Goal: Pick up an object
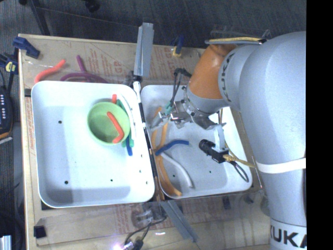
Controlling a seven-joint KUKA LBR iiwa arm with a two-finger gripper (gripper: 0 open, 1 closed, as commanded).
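Right bin [237,139]: tool [165,116] low over the upper-left corner; released or clenched, cannot tell. Just below it, tan strip [164,135] along the left wall. Blue curved strip [171,146] beside that, near the middle. Pale grey curved strip [183,175] toward the near wall.

Left bin [67,181]: green bowl [104,124] holding an orange curved strip [120,124].

Counter [104,53]: orange strip [49,71] and purple strip [83,76] behind the left bin.
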